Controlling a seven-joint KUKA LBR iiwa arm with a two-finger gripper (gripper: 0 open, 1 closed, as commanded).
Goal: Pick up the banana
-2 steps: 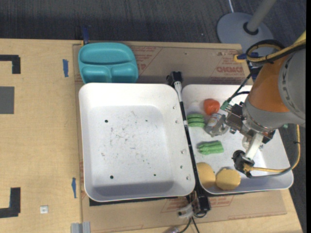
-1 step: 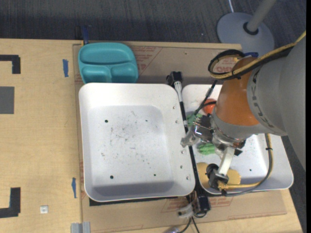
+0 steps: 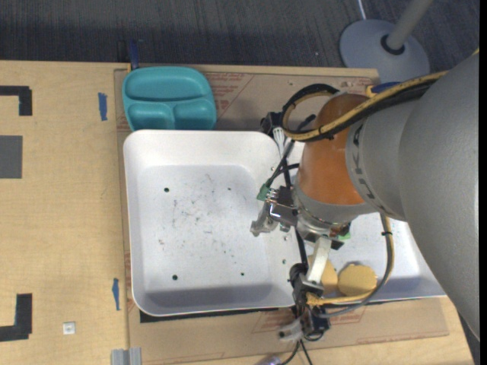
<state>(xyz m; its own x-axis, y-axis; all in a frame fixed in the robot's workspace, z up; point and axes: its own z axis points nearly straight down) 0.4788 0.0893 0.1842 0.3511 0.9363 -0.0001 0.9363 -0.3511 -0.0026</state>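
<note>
Camera view has the arm (image 3: 335, 158) low over the right-hand bin (image 3: 403, 274), likely after the yellowish banana (image 3: 356, 280); whether the gripper (image 3: 266, 222) is apart or together cannot be told.

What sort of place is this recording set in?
Probably a robotics lab or test cell, not a home. A large grey robot arm hangs above shallow white bins on a brown bench marked with blue tape, and a round stand base sits on the floor behind.

Grey arm (image 3: 426, 150), orange wrist band (image 3: 329, 166), looped black cable (image 3: 293, 101)
</note>
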